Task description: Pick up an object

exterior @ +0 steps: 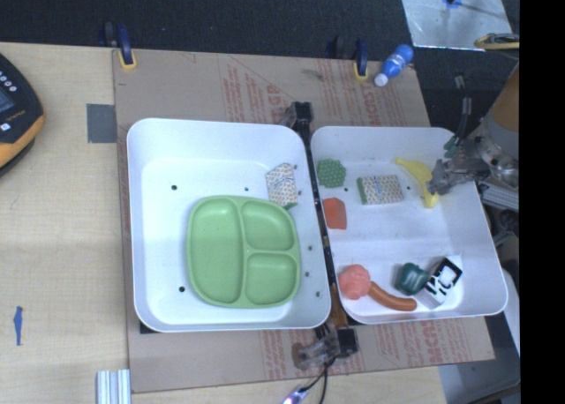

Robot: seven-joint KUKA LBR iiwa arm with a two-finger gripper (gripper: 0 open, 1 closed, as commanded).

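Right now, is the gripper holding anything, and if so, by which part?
It cannot be told. The gripper sits at the yellow banana-shaped toy in the right bin, but a grip isn't visible.

A green divided plate [244, 251] lies in the left bin [150, 217], toward its near right corner. A brown board [221, 85] under both bins is held by blue clamps [125, 46] at its far edge. A yellow-and-black device [13, 120] sits at the bench's left edge, grey tape [101, 123] beside it.
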